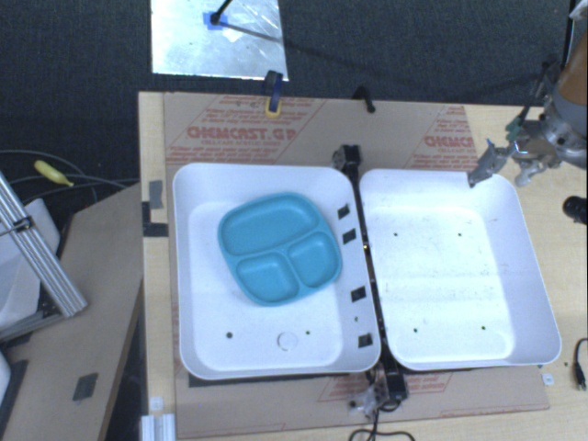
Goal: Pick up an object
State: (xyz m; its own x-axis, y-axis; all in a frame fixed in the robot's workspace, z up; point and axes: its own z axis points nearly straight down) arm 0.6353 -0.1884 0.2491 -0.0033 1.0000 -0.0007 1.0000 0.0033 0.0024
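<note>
— Blue plastic, that divided plate (278,247): where does it lie?
— Flat in the left bin (204,338), well away to the left of the gripper (503,165) and lower in the camera view.
— And the gripper?
— Above the right bin (514,338)'s far right corner, fingers spread apart, nothing between them.

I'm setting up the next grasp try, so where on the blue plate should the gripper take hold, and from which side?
Take the blue plate by its raised outer rim, probably at the right-hand edge, nearest the gripper, coming down from above. It lies flat in the left bin, so only the rim and the ridges between its three compartments give the fingers anything to close on.
</note>
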